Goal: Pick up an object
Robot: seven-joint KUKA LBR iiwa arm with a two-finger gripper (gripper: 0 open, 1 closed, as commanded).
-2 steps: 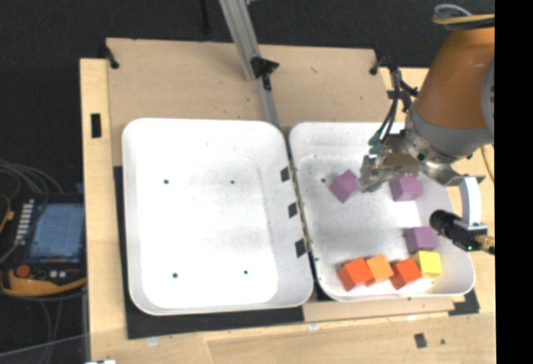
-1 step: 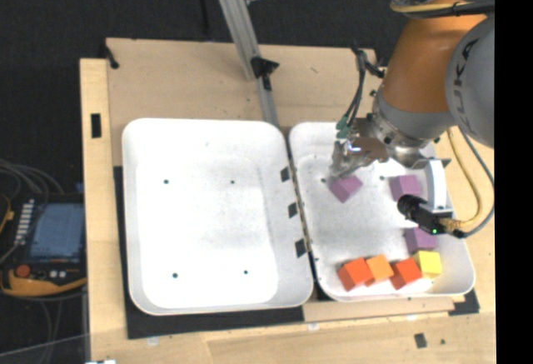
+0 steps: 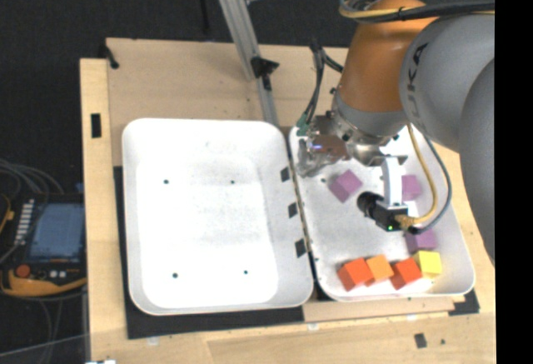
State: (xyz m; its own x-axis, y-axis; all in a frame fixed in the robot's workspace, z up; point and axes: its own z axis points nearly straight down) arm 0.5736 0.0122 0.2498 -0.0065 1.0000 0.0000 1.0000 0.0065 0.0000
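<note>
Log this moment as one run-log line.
arm: over right bin | gripper: near left wall | purple block: loose

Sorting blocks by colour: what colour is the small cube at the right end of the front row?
Yellow cube, clearest in the camera view.

This is a robotics lab or test cell, not a home or a shop. A plain wooden bench point(image 3: 96, 187) stands on dark carpet-like flooring and carries two shallow white bins point(image 3: 137, 187) set side by side on a black mat, joined by small black clips. A large industrial arm point(image 3: 433, 62), grey with an orange band, reaches over the right bin, with cables looped along its wrist. A slanted metal pole point(image 3: 237, 21) rises from the bench's far edge. On the floor to the left lies a handheld control pendant point(image 3: 46, 241) with a blue screen and grey cables. Coloured foam blocks point(image 3: 387, 271) lie in the right bin as test pieces.
</note>
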